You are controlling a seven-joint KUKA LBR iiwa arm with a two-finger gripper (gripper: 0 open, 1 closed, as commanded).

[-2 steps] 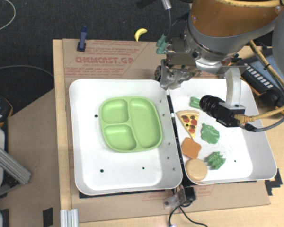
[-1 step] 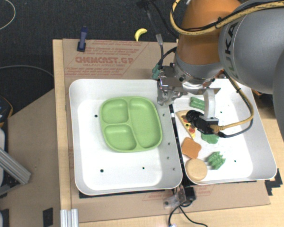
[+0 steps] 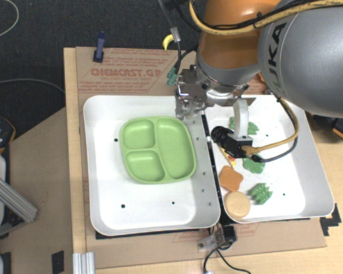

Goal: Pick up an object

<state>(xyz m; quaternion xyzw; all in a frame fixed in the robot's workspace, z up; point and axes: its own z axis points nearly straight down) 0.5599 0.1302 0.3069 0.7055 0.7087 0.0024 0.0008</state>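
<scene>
- I see two bins side by side: the left bin (image 3: 100, 153) and the right bin (image 3: 308, 176).
- A divided plate (image 3: 158, 149) lies in the left bin, toward its right side.
- In the right bin's near left corner, a round piece (image 3: 237, 205) lies in front of a flat piece (image 3: 230, 178).
- A leafy piece (image 3: 261, 193) sits just right of them; another (image 3: 253, 165) lies behind it, I think.

Both white bins (image 3: 103, 170) looked like smooth, faintly glossy plastic. The green divided plate (image 3: 158, 149) was smooth plastic with a soft sheen. Under the bins lay a matt brown board (image 3: 131, 67) (printed, like cardboard). The arm's orange band (image 3: 234, 10) shone glossy, its grey shell (image 3: 317, 50) satin. The small green pieces (image 3: 261, 193) looked rough-surfaced.
</scene>
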